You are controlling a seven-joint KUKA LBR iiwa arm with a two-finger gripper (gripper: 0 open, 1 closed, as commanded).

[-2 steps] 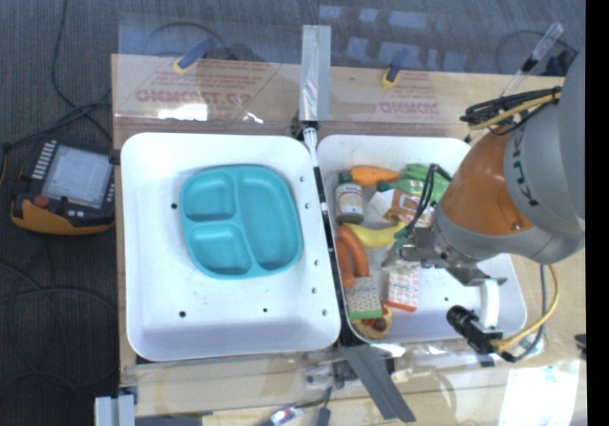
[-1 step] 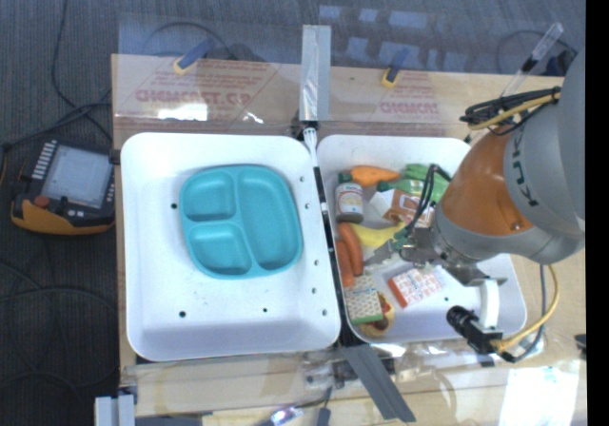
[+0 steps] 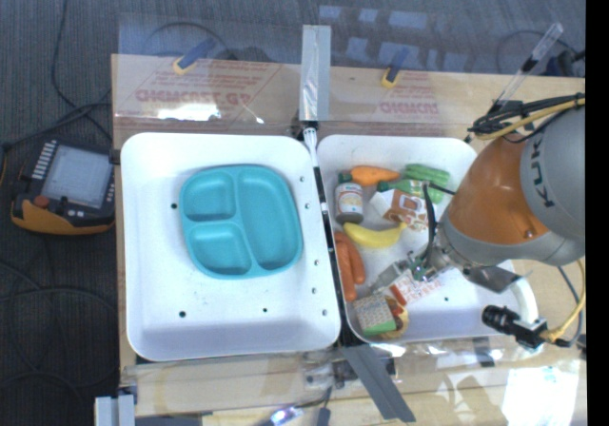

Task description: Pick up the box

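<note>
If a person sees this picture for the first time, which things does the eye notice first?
The turquoise divided plate lies alone in the left white bin. At the right, the grey arm with the orange band leans over the right white bin, where toy foods crowd together: a banana, carrots and a small box.

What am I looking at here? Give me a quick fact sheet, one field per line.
Left bin: holds a blue divided plate
Right bin: toy food, including a banana, carrot, small jar
Box: small, orange and white, lying near the banana
Arm: reaches in from the right, over the right bin
Gripper: low among the items, below the box; grip unclear
</note>
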